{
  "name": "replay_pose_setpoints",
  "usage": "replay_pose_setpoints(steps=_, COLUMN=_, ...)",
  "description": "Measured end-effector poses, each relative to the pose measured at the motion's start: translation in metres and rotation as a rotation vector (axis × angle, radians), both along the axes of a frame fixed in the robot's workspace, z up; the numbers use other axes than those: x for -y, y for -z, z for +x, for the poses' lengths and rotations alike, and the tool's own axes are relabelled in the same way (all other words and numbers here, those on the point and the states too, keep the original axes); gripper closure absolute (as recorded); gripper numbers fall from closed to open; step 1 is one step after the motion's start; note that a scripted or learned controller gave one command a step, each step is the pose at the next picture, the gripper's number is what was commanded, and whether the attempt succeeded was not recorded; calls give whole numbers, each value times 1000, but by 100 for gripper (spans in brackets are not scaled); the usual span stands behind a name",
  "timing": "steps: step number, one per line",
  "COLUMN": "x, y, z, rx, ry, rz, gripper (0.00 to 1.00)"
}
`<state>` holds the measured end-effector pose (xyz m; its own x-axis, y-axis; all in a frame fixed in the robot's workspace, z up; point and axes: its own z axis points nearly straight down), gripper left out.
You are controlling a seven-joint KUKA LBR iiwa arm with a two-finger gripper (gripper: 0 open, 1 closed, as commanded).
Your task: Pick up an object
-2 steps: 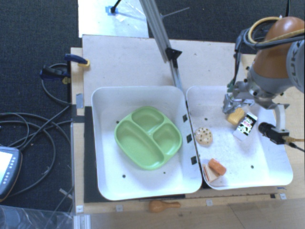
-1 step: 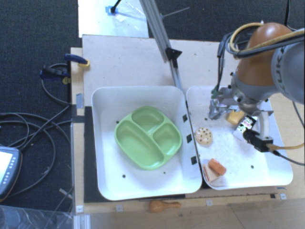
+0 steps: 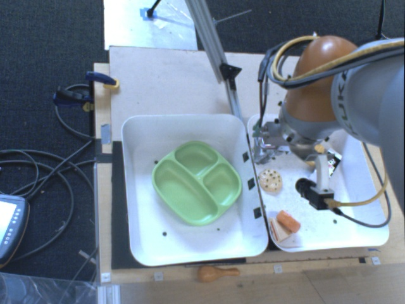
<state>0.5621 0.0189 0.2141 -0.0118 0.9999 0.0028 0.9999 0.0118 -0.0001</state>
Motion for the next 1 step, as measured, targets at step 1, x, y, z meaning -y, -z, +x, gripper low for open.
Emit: replay_pose_setpoints(steps=1, x=-55, y=-3, z=1, rx=1, ry=0, rz=0, gripper=100)
